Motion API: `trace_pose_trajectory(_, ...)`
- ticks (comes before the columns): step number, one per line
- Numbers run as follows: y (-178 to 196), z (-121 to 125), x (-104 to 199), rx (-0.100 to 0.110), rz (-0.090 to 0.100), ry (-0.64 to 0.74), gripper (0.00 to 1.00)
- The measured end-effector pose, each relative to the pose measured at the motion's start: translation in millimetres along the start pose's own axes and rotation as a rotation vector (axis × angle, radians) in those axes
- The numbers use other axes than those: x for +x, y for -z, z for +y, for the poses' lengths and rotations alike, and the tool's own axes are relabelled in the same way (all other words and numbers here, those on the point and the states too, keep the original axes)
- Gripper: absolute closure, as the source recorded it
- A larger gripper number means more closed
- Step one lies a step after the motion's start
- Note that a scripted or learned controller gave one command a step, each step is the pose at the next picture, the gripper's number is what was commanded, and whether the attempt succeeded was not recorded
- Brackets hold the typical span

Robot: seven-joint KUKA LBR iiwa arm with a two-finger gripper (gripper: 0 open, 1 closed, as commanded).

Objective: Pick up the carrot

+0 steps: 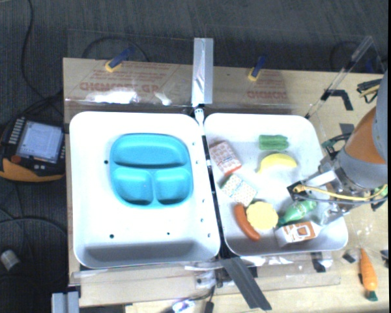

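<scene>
From the camera view, my hand hangs low over the right bin, near its right wall, just above the green bottle. My wrist comes in over that wall, so the arm blocks the bin's right rim. Dark parts and a yellow cable cover the hand, and I cannot tell whether it is apart or together. I see nothing held in it.

The carrot, as I read it, is the small orange piece with a green end. It lies on the bare bench outside the right bin, off its front right corner and well apart from my hand. It has probably landed there loose, since it lines up with nothing. An orange-red roll inside the bin touches the yellow disc. It could be a carrot too, but its rounded ends look more like a sausage to me.

The space around the outside piece is tight. The bench edge is just beyond it, and the bin wall and a small carton sit on its inner side. I judge I would have to lift clear of the rim before swinging out to it. The left bin holds a blue divided tray and has open floor all around it.
</scene>
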State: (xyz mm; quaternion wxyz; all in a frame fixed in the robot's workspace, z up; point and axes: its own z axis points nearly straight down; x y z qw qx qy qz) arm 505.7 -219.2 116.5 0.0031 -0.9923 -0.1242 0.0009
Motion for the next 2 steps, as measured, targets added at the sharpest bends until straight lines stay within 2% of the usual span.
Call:
trace_pose_trajectory(1,-24.6,-7.4,9.1,0.01,0.019,0.191,0.0)
trace_pose_trajectory(2,-25.0,-7.5,8.8,0.011,0.018,0.191,0.0)
